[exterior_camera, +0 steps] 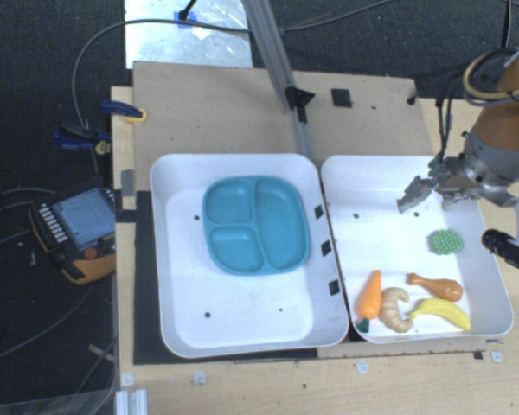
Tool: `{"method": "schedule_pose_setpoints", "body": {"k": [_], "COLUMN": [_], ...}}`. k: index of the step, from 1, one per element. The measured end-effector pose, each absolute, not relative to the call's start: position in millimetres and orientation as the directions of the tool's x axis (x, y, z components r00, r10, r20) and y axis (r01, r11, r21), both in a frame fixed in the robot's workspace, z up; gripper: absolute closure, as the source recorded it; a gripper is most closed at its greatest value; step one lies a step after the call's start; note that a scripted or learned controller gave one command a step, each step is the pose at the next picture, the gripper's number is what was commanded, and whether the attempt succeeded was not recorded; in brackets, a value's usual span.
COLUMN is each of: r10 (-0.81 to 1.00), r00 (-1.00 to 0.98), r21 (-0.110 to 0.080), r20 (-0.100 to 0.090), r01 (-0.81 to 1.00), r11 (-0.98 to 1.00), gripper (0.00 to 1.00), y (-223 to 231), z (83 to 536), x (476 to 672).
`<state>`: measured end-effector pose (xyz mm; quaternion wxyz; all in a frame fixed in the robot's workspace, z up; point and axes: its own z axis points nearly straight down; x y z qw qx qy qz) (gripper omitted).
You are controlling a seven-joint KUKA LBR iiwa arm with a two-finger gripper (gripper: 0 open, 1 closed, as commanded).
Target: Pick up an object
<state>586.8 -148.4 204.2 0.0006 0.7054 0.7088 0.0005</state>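
We look down on a brown bench [242, 111] carrying two shallow white bins side by side. The left bin [177, 318] holds a blue divided plate [256, 224], with three compartments, lying toward the bin's twelve o'clock side. The right bin [372, 232] holds the small objects, all gathered toward its five o'clock corner. A green bumpy ball [446, 242] sits near the three o'clock wall. Below it, toward six o'clock, lies a brown drumstick [437, 286]. A yellow banana [442, 313] lies just under the drumstick, at its six o'clock, and we cannot tell whether the two touch. A beige curled piece [395, 309] lies at the banana's nine o'clock, its end touching or nearly touching the banana. An orange carrot [370, 295] stands tilted just beside the beige piece, at its nine o'clock, close to the bin's wall. The arm [502, 119] comes in from three o'clock, and its gripper [413, 199] hangs over the upper part of the right bin, at about eleven o'clock from the green ball and well apart from every object. We see nothing between its fingers, and we cannot tell whether they are apart or together.
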Motion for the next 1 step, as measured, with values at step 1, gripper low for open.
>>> {"method": "schedule_pose_setpoints", "body": {"k": [1], "r10": [1.000], "r00": [-0.001], "r21": [-0.003], "r20": [0.000], "r01": [1.000], "r11": [0.001], "gripper": [0.00], "y": [-153.5], "z": [143.8], "x": [590.4]}}
